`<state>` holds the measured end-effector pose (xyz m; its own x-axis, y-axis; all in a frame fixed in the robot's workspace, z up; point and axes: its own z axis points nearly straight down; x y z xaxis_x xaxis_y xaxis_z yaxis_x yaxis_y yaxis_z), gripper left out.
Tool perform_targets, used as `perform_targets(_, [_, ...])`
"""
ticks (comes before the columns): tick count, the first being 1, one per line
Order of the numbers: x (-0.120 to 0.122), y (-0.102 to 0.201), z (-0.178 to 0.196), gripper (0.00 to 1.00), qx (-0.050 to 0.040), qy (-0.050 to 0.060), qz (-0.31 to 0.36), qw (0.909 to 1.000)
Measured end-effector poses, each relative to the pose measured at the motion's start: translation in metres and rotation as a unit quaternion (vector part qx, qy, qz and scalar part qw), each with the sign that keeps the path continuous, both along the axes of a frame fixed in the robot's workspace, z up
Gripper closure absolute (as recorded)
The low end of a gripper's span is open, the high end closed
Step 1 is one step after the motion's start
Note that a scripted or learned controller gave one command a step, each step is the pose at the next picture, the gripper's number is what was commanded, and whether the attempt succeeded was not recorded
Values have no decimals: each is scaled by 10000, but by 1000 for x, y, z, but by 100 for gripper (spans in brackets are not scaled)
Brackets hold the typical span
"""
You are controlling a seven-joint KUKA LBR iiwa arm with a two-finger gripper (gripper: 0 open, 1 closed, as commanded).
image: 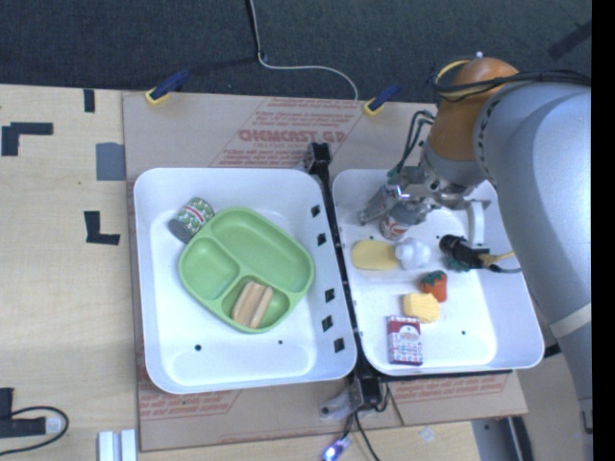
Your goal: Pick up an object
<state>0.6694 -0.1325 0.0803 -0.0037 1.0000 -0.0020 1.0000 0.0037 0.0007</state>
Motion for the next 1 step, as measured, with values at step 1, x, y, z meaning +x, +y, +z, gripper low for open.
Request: perform_targets(1, [-1,11,4,0,4,14,-10,10000])
